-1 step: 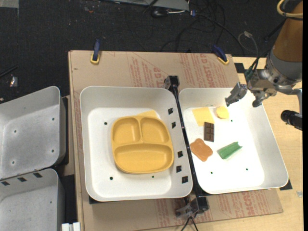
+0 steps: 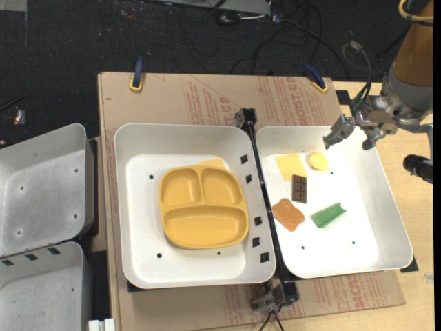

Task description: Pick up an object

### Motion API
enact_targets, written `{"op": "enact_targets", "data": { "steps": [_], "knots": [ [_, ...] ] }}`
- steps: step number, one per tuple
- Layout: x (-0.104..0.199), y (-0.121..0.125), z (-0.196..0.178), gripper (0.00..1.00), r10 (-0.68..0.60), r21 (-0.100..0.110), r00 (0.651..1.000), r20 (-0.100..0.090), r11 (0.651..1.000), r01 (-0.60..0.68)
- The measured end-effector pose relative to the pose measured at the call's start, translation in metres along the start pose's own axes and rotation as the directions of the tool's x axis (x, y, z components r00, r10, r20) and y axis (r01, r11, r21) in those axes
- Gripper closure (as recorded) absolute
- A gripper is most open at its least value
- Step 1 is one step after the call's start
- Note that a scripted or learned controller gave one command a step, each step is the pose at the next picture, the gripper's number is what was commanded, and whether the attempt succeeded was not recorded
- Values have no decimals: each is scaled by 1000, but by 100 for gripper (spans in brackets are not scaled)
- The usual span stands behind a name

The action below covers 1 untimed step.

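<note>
The right bin (image 2: 386,240) holds several small items: a pale yellow square (image 2: 289,165), a small yellow round piece (image 2: 318,161), a dark brown bar (image 2: 299,188), an orange piece (image 2: 288,214) and a green block (image 2: 328,214). My gripper (image 2: 353,135) hangs over the bin's far right corner, above and to the right of the yellow round piece. Its two fingers stand apart with nothing between them.
The left bin (image 2: 134,205) carries a yellow divided tray (image 2: 204,207). A black divider (image 2: 258,192) runs between the bins. Blue and yellow clamps (image 2: 137,76) hold the cardboard base at the back. White bin lids (image 2: 41,185) lie at the far left.
</note>
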State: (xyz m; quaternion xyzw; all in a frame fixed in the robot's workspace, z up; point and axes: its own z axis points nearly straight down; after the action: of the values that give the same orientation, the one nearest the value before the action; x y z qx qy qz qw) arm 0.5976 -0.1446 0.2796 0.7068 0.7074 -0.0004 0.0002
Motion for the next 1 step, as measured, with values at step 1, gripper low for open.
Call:
{"op": "enact_targets", "data": {
  "steps": [1],
  "knots": [
    [-1,1,43,0,2,3,1000,-1,1000,-2]
  ]
}}
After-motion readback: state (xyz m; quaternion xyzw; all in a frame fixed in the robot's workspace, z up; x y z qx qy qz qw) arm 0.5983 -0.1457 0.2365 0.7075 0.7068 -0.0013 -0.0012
